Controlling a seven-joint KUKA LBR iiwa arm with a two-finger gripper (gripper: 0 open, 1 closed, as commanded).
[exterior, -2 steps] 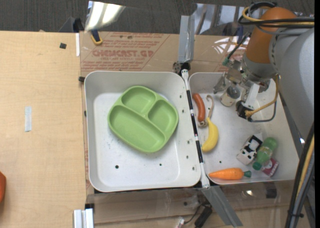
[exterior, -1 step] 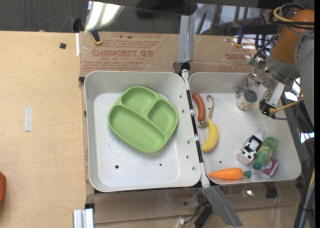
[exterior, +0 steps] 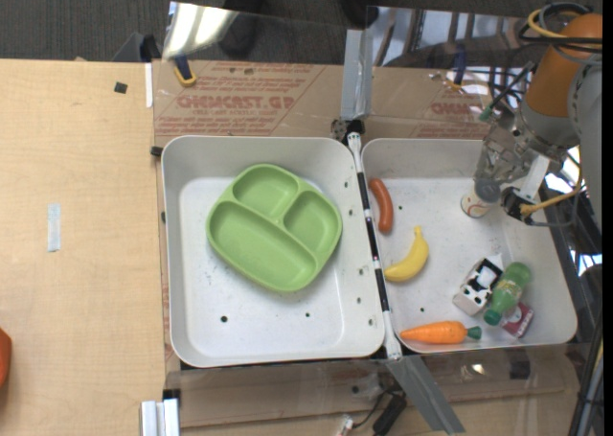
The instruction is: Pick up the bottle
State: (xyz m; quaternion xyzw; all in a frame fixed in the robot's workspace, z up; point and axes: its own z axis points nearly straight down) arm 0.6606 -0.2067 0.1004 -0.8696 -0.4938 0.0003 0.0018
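Note:
A green bottle (exterior: 507,292) lies tilted near the right bin's front right corner, its cap toward the front, resting over a red packet (exterior: 520,320). My gripper (exterior: 487,191) hangs at the far right of the right bin (exterior: 421,158), well behind the bottle. It sits just above a small white cup-like thing (exterior: 475,205). Nothing shows between the gripper and the bottle.
In the right bin also lie a red sausage (exterior: 383,205), a banana (exterior: 409,259), a carrot (exterior: 440,333) and a black-and-white block (exterior: 477,286) beside the bottle. A green divided plate (exterior: 274,226) fills the left bin (exterior: 192,329).

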